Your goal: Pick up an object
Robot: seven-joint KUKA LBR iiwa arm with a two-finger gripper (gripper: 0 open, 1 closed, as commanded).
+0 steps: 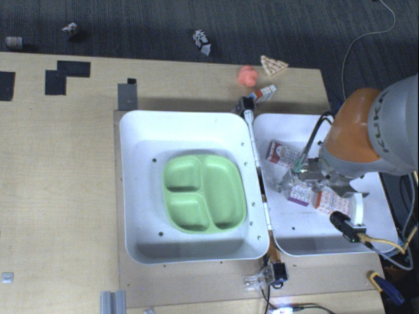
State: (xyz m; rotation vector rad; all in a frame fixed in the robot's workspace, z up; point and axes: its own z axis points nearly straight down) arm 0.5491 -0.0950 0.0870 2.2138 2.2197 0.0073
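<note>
A: What's on the left?

B: A green tray [201, 191] sits in the left bin [134, 175], well apart from the arm.

A: And the right bin [288, 237]?

B: A red-and-white packet [277, 153] lies near its upper left. Right of and below it is a small pile of packets [306, 193], touching one another.

A: Where's the gripper [304, 172]?

B: Directly over that pile, so the pile is the nearer target, just beneath it and slightly left.

A: Spread or pinched?

B: I cannot tell; the wrist and orange band [350, 133] hide it. The pile's long axis is also hard to make out, since the arm covers part of it.
</note>
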